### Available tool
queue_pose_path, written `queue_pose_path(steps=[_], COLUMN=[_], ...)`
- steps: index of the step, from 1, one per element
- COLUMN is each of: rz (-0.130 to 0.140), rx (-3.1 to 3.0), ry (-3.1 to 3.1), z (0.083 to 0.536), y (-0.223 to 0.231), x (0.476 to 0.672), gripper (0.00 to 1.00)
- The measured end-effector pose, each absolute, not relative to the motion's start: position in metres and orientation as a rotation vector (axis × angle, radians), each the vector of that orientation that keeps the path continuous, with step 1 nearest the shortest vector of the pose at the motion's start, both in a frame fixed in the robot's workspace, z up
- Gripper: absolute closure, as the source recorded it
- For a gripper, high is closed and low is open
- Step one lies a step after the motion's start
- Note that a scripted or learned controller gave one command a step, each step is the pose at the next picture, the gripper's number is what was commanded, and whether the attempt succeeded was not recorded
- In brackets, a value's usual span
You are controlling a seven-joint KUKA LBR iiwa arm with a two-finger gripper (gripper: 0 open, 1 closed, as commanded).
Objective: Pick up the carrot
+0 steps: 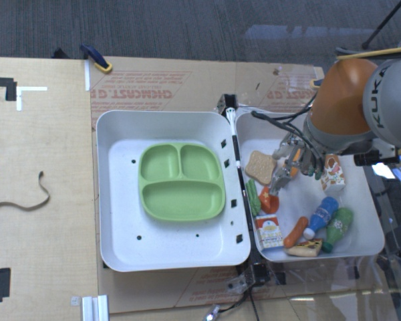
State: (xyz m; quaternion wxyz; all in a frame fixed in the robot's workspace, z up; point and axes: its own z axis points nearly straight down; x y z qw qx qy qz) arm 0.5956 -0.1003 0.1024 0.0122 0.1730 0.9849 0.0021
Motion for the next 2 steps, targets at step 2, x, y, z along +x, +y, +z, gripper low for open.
queue_pose_path(steps=[2], rz=[-0.001], rx=[1.176], ry=[2.910], z=[0.192], y=[-0.058], x=[0.597], gripper=[1.00])
